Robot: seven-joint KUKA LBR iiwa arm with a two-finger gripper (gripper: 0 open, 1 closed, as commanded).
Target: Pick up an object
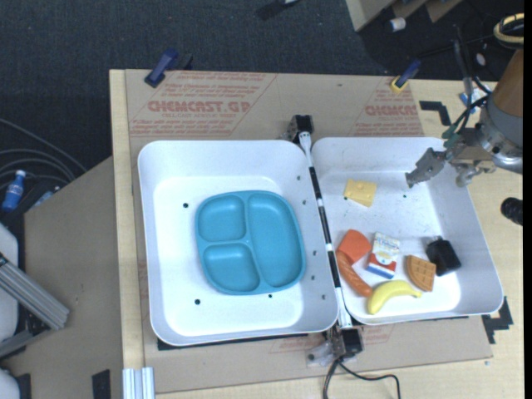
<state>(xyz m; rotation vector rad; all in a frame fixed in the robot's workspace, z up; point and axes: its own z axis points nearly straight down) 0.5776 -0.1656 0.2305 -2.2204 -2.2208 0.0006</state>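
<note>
The gripper (426, 169) hovers at two o'clock in the right bin (474, 223); whether its fingers are apart or together I cannot tell. The cheese wedge (361, 193) lies at its eight o'clock, the banana (392, 295) at six.

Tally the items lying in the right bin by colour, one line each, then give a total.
Yellow: 2, cheese wedge and banana
Orange: 3, orange block, hot dog, waffle
Black: 1, black piece
White, red and blue: 1, small carton
Total: 7
</note>
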